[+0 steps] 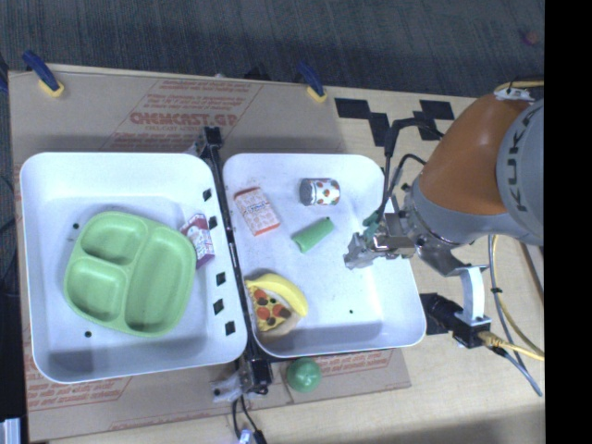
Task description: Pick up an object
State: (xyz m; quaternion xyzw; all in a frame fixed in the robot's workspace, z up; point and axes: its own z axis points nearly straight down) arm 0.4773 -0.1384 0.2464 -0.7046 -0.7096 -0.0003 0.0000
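The right bin (393,326) of two white bins holds the loose objects. Nearest the pincer (359,251) is a green cone-shaped piece (313,234), lying on its side near the middle of that bin, a little to the left of the pincer and apart from it. Above it, toward the bin's upper edge, a small can with a spotted label (320,191) lies on its side. To the left of the can, a flat orange and white packet (256,211) rests on the bin floor. In the bin's lower left corner, a toy banana (277,289) curves over a toy pizza slice (270,313), the two touching.

The pincer hangs over the right part of this bin, at the centre right of the frame. Nothing shows between its tips, and whether they are spread or pressed together cannot be told. Behind it, the grey arm with its orange band (476,160) fills the right side of the frame.

The left bin (37,248) holds a green divided plate (129,271), with a small dark red wrapper (198,237) just beside its upper right edge.

A green ball (302,374) sits on the bench (462,396) just below the right bin's lower edge.
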